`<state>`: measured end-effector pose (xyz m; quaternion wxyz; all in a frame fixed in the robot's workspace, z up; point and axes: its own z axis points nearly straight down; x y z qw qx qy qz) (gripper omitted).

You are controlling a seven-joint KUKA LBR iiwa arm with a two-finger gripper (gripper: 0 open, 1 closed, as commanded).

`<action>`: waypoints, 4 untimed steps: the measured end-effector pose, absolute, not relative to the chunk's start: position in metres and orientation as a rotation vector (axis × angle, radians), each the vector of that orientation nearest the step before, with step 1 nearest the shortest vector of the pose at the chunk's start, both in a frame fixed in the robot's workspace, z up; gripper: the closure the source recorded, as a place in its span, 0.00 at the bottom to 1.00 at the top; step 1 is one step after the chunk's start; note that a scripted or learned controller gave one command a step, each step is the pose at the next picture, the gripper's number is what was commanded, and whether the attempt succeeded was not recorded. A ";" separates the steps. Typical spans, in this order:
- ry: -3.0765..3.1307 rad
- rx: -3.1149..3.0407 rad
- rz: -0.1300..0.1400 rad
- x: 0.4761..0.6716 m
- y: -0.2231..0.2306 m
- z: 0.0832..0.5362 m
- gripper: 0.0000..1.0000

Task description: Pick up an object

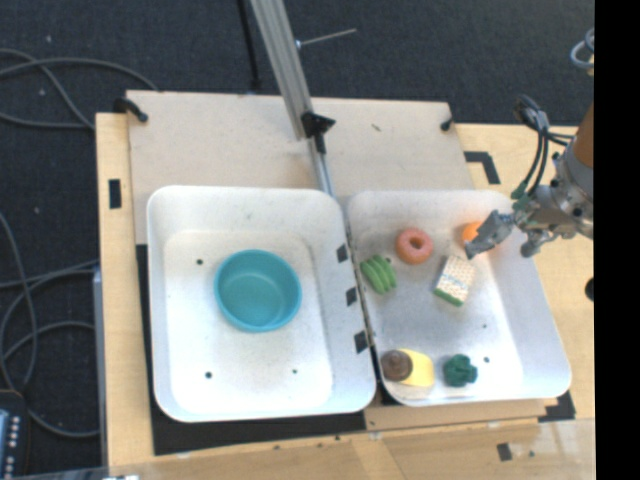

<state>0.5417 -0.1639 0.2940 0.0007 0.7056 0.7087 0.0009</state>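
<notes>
Nearest the camera, in the right bin (545, 353), a yellow-and-brown object (409, 368) and a dark green toy (460, 370) are lying just beside the front wall. Farther back are sitting a green ridged piece (378, 273), a pale speckled block (454, 280) and a pink ring (413, 245). An orange item (470, 232) is peeking out beside the gripper (492, 234), which is hovering at the far right; whether it is clenched or released cannot be told. A good grasp probably means centring over one isolated object. The arm is running off the frame.
</notes>
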 end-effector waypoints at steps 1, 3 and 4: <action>2.224 2.217 0.003 0.542 -0.164 0.294 0.00; 2.220 2.224 -0.006 0.540 -0.174 0.205 0.00; 2.220 2.226 -0.006 0.538 -0.165 0.155 0.00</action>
